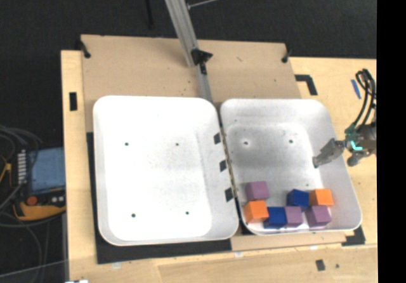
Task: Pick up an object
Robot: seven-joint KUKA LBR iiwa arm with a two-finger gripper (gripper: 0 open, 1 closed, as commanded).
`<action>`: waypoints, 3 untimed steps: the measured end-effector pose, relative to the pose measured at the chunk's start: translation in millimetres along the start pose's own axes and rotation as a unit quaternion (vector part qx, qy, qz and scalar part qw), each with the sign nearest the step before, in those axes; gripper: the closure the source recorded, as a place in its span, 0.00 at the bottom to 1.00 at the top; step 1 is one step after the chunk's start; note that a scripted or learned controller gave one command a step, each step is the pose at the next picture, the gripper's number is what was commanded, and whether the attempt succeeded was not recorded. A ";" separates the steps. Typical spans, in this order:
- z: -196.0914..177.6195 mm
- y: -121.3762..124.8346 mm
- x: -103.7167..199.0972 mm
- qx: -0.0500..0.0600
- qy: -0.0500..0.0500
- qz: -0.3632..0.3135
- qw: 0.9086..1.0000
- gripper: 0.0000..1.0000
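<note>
Several small blocks lie along the near side of the right bin: a purple block, an orange block, a blue block, a second purple block, a second blue block, a second orange block and a third purple block. My gripper hangs over the right bin's right rim, above and to the right of the blocks. It is open, and nothing sits between its fingers.
The left bin lies beside the right one, with a divider of small clips between them. A slanted metal post rises behind the bins. Cables and a blue box sit off the bench's left side.
</note>
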State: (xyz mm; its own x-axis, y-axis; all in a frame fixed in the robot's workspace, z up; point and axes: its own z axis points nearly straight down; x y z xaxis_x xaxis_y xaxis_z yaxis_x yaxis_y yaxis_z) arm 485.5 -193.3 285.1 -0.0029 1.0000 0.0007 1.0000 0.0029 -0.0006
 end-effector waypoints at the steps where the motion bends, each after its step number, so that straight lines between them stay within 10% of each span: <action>1: -1.4 0.5 0.1 -0.002 0.000 0.001 1.000 0.00; 3: 92.3 2.0 -9.8 0.002 -0.001 0.002 1.000 0.00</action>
State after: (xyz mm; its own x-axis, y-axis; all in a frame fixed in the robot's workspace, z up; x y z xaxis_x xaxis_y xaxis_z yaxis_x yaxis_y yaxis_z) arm 487.5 -203.1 192.8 0.0018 1.0000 -0.0011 1.0000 -0.0018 -0.0041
